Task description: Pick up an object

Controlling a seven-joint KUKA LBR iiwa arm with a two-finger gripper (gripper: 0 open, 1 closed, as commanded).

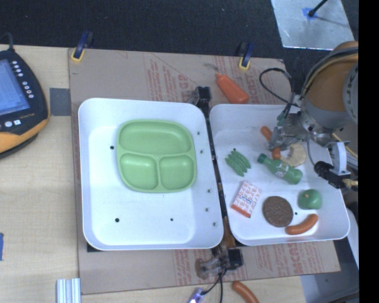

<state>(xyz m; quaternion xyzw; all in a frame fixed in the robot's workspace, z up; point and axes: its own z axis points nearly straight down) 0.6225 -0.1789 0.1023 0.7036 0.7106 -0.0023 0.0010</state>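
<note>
The robot's gripper (285, 137) hung low over the right-hand bin (252, 229), down among a small orange piece (266, 132), a pale object (296, 154) and a green bottle (281, 168) lying just beside it. Whether it was open or closed on anything could not be made out. The reach looked to be in progress; the next move appeared to call for a secure close, then a straight lift.
</note>
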